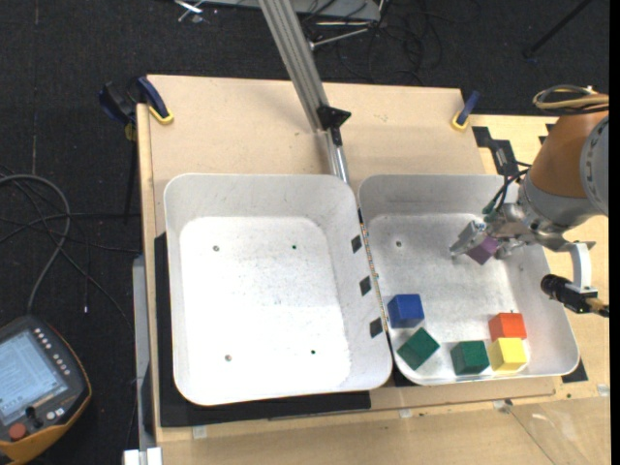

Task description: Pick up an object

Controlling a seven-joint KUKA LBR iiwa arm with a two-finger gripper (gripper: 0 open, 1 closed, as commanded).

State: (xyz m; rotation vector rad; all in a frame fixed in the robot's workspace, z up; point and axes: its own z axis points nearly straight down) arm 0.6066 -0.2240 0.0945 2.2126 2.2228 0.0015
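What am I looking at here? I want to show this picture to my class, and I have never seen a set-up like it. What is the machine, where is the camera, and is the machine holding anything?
The camera is fixed above a wooden bench and looks down on it at a slant. The grey machine with the orange band is a robot arm reaching in from the right of the picture. At its tip is a two-finger gripper, its hand for picking things up.

Two shallow white bins sit side by side. In the right bin lie a blue block, two green blocks, an orange block and a yellow block. The left bin lies beside it.

A small purple object sits at the gripper's tip, but the picture does not show clearly whether it is gripped.
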